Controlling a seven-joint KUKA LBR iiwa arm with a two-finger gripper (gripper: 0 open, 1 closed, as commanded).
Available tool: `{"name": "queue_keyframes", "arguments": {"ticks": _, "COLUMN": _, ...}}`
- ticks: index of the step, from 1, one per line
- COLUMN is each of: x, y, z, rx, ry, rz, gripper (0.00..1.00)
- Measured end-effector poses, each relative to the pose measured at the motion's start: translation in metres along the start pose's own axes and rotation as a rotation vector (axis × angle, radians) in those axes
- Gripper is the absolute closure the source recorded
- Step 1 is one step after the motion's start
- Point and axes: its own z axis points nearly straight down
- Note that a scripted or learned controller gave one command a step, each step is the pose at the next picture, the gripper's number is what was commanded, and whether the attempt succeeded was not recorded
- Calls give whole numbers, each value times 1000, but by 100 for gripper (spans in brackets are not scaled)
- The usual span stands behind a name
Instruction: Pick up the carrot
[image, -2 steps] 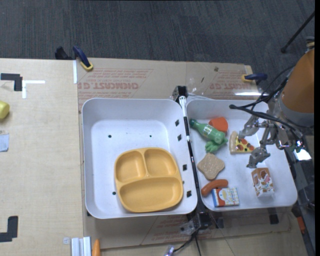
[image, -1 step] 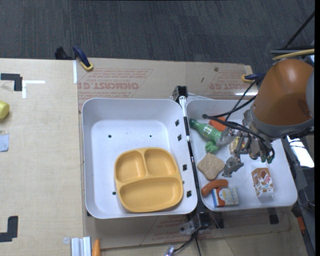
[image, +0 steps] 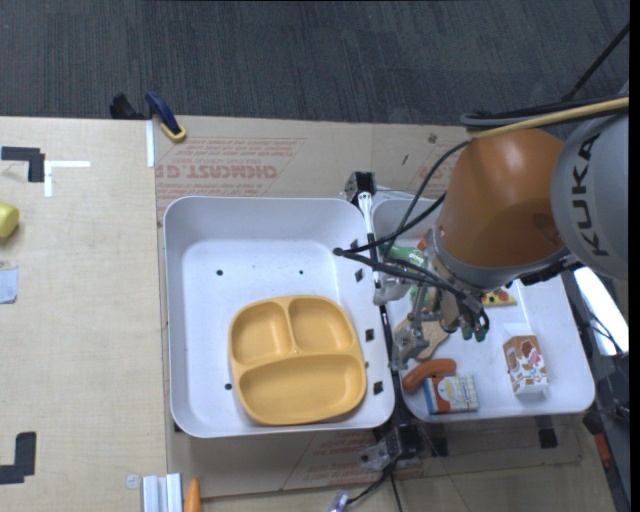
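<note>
We judge the pick not yet made: the short orange carrot lies on the floor of the right shallow white bin, near its left wall, touching or just beside a small blue-and-white carton. The jaws hang just above it under cables; we cannot tell their opening, and nothing shows held. A brown-and-white juice box stands well to the carrot's right. Room is tight: wall left, carton below. The yellow divided plate sits in the left white bin
</note>
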Motion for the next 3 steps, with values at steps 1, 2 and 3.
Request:
{"name": "queue_keyframes", "arguments": {"ticks": 1, "x": 14, "y": 51, "z": 19, "rx": 0, "ry": 0, "rz": -119, "gripper": 0}}
{"name": "queue_keyframes", "arguments": {"ticks": 2, "x": 2, "y": 70, "z": 117, "rx": 0, "ry": -3, "rz": -47, "gripper": 0}}
{"name": "queue_keyframes", "arguments": {"ticks": 3, "x": -6, "y": 71, "z": 105, "rx": -4, "ry": -31, "rz": -45, "gripper": 100}}
